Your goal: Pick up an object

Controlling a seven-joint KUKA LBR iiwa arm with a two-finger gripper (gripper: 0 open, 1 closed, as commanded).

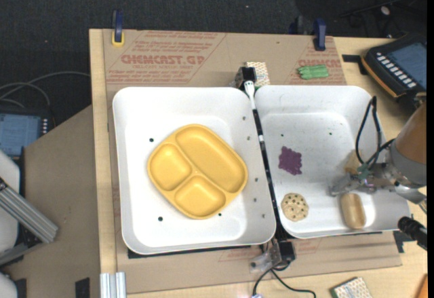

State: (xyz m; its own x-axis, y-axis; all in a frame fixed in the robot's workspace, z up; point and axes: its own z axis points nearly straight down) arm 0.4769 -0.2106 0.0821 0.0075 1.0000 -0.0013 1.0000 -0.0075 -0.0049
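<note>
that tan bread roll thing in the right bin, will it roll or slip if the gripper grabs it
The bread roll is a rounded oblong, so it may roll sideways if nudged. Its smooth surface suggests it could slip from the gripper. It probably is light for its size.

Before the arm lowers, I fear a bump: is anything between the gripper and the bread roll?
Nothing visible. The gripper sits just above the bread roll in the right bin; cookie lies to the side.
</note>
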